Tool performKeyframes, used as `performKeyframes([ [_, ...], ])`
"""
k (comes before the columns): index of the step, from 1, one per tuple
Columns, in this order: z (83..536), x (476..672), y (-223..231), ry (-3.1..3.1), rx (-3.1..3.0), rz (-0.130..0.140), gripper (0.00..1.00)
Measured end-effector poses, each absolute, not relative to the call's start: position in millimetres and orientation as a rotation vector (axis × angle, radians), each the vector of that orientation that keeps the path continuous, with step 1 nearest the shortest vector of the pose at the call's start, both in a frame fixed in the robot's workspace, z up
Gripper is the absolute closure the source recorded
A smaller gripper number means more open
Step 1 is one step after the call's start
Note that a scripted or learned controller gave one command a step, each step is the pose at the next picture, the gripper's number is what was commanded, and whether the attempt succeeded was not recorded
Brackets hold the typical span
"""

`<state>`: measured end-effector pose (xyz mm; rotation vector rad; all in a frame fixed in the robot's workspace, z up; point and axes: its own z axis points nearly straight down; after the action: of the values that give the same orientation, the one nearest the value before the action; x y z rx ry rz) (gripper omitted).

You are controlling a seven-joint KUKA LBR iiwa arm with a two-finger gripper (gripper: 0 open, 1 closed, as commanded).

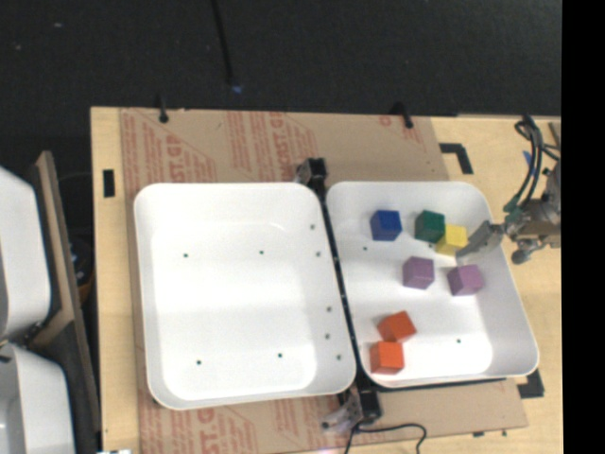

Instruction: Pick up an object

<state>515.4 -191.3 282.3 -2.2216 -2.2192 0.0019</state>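
Right bin (492,353), smooth white plastic: matte cubes, blue (385,225), green (430,225), yellow (454,238), two purple, two orange. Claw (493,235) at bin's right rim, just beside yellow cube; open or closed, cannot tell

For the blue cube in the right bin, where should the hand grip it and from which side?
Best guess: take the small blue cube from straight above, fingers closing on its left and right faces. It sits flat and apart in the right white bin; bare floor flanks it, though the green cube is its nearest neighbour on the right. The hand sits near the bin's right rim.
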Motion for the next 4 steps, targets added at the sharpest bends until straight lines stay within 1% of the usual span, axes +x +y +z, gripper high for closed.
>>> performKeyframes([
  [1,283.6,515.9,-191.3,-2.221,-2.223,-0.001,0.00],
  [3,162.5,518.7,-200.4,-2.218,-2.219,0.004,0.00],
  [4,119.1,517.0,-195.2,-2.219,-2.220,0.002,0.00],
])
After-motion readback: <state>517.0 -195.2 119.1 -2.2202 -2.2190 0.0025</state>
